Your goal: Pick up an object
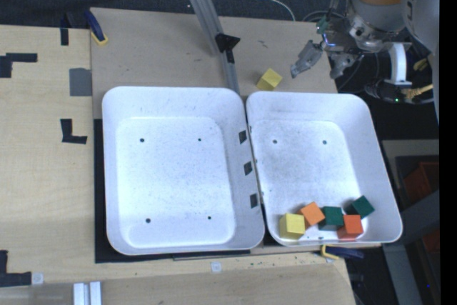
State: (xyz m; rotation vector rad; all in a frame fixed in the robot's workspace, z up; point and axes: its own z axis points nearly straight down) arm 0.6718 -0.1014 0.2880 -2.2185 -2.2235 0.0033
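- Blocks cluster at right bin's (pixel 371 126) near edge: yellow block (pixel 292 225), orange block (pixel 312 213), green blocks (pixel 333 216), red block (pixel 352 225).
- Stray yellow cube (pixel 270 78) lies on bench behind bins.
- Gripper (pixel 323 57) hovers beyond bin, grasping nothing; finger spread unclear.
- Approach step, judged; next calls for descent onto a block.

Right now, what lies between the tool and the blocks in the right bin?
In the camera view, bare speckled bin floor separates the tool from the blocks; a yellow cube sits outside, left of that line.
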